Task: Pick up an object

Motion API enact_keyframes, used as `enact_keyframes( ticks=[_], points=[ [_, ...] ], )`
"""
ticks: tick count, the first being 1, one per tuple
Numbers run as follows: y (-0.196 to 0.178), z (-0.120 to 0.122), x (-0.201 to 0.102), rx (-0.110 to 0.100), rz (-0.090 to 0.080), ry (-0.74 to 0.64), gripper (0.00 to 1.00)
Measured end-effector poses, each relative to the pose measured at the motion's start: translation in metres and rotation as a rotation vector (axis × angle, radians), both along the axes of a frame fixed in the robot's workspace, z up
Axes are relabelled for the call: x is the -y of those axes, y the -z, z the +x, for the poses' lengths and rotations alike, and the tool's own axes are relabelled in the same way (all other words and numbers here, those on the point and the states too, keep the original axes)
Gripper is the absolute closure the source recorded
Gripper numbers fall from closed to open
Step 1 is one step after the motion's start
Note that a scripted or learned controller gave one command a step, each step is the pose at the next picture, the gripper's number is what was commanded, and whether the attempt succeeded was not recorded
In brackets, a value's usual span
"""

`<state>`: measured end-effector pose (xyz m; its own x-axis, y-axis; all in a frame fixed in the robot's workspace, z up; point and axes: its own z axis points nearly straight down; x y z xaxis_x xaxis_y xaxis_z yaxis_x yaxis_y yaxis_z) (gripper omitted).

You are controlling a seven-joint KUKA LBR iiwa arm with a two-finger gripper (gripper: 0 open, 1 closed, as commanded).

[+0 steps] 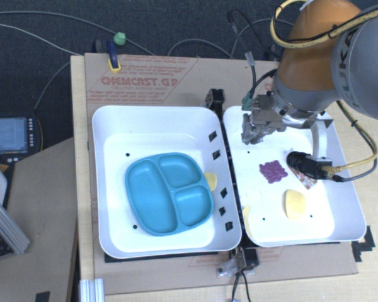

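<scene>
Jaws [255,131] hover over the right bin's [346,228] upper left, their spread impossible for you to read, while the purple piece [272,171] and pale yellow piece [295,204] lie nearby, so descending here risks grabbing nothing.

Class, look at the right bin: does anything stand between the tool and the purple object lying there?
Nothing visible does. The tool hangs over the upper left part of the right bin, and the purple object lies just below and right of it on bare white floor. The pale yellow piece sits farther down, out of the path.
</scene>
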<state>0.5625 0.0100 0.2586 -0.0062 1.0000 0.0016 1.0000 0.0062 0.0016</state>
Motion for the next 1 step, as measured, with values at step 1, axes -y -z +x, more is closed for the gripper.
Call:
enact_keyframes(
  ticks=[1],
  points=[
    [0.0062,-0.0006,-0.0602,-0.003,0.001,-0.001,1.0]
  ],
)
